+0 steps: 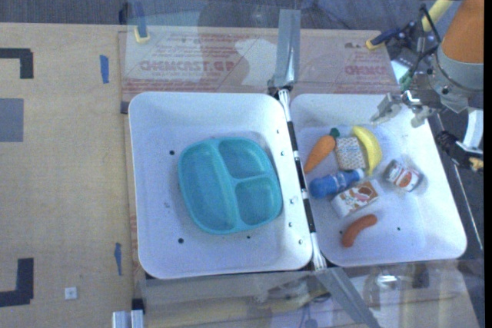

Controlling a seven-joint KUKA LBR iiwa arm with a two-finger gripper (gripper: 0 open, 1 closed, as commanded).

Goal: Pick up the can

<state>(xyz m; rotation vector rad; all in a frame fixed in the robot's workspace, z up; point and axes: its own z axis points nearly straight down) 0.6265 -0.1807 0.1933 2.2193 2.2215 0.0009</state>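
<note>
Two shallow white plastic bins sit side by side on the pale wooden table (61, 165). The left bin (154, 119) holds one thing: a teal plastic plate with three compartments (229, 184), lying flat near its middle, well away from the claw.

The right bin (442, 234) carries the rest. The claw (401, 110) hangs over this bin's upper right corner with its two thin fingers spread apart and nothing between them. Below the claw and slightly toward the arm's side lies the small silver can with a red and white label (402, 176), on its side on the bin floor, apart from the other items. Down and away from the claw toward the divider are a yellow toy banana (369, 146), touching a speckled tan block (348, 154), and beside that an orange toy carrot with a green tip (320, 151). Lower still lie a blue plastic bottle (335, 183), a small white carton with red print (355, 198) and a reddish-orange toy sausage (359, 229).

The arm is cut off by the frame edge; an orange band (465, 34) and tangled cables (430, 34) show above the claw. A clear sheet over the cardboard behind the bins blurs red lettering (181, 67) that cannot be read for certain. The print on the can and carton is too small to read.
</note>
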